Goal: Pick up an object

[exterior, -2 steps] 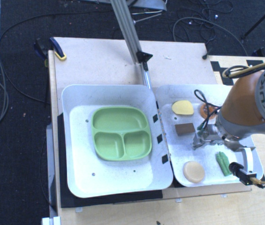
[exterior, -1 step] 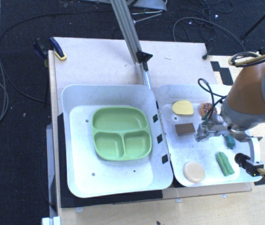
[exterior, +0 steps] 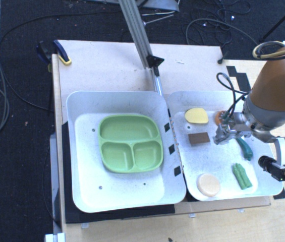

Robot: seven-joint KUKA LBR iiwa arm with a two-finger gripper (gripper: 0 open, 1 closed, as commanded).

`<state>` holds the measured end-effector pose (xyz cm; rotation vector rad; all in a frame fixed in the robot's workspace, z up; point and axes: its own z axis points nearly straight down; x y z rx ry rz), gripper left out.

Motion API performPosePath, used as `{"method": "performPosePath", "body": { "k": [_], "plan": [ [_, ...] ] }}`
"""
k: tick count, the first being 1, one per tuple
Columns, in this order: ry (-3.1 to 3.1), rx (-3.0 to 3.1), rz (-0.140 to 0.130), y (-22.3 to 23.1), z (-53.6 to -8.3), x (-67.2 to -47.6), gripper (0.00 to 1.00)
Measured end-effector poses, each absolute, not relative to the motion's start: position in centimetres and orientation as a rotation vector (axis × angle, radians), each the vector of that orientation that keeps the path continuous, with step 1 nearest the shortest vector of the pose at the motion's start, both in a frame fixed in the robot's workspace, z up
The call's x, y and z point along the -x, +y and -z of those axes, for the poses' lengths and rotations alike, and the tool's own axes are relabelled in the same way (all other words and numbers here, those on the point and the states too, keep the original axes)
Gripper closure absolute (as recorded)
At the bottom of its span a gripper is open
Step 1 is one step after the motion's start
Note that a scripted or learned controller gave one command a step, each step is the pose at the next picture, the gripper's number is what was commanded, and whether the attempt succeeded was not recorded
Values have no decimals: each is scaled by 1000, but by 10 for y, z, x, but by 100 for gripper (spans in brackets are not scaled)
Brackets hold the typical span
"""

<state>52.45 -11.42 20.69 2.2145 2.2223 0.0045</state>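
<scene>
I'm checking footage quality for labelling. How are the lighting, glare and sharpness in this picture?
Camera view: even, bright light; the white bins look slightly washed out with soft shadows; the green divided plate is sharp; the pincer is small and somewhat blurred; the floor beyond the bench stays dark.

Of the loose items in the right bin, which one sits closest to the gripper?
The brown block, just left of the gripper. The yellow piece lies farther up; the green piece and cream disc lie well below.
</scene>
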Motion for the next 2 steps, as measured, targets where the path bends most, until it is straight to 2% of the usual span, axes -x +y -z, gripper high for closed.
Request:
{"method": "performPosePath", "body": {
  "k": [1,2],
  "plan": [
    [2222,-2215,-3,-114,-243,-526,100],
    [2230,-2213,-3,-60,-245,-536,100]
  ]
}}
